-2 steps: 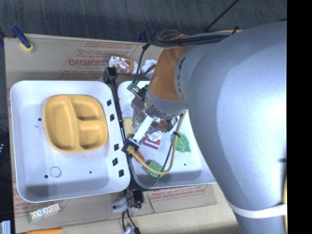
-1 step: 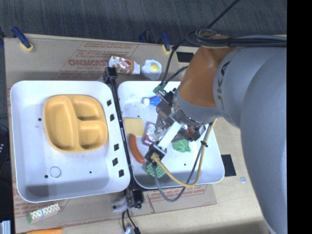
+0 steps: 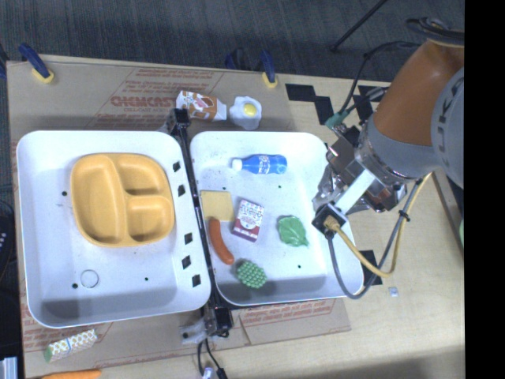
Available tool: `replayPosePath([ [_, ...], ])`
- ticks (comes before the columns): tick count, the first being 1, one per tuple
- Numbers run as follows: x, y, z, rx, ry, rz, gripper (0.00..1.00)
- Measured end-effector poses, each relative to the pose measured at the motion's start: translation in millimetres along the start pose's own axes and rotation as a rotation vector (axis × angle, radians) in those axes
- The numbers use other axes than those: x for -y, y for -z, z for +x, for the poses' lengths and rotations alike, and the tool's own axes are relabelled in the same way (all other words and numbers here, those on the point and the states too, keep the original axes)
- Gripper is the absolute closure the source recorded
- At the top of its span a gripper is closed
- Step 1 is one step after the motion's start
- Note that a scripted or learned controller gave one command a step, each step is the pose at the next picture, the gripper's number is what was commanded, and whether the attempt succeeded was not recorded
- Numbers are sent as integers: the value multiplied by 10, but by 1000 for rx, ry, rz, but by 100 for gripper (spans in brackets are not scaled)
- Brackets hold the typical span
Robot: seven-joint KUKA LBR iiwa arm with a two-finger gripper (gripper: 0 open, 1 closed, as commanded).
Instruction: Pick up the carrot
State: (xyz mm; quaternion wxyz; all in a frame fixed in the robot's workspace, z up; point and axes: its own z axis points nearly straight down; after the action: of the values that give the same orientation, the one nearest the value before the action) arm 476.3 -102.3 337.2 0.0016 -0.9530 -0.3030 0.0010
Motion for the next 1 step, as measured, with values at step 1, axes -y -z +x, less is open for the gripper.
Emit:
replayPosePath([
  [1, -532, 223, -377, 0, 32, 0, 100],
])
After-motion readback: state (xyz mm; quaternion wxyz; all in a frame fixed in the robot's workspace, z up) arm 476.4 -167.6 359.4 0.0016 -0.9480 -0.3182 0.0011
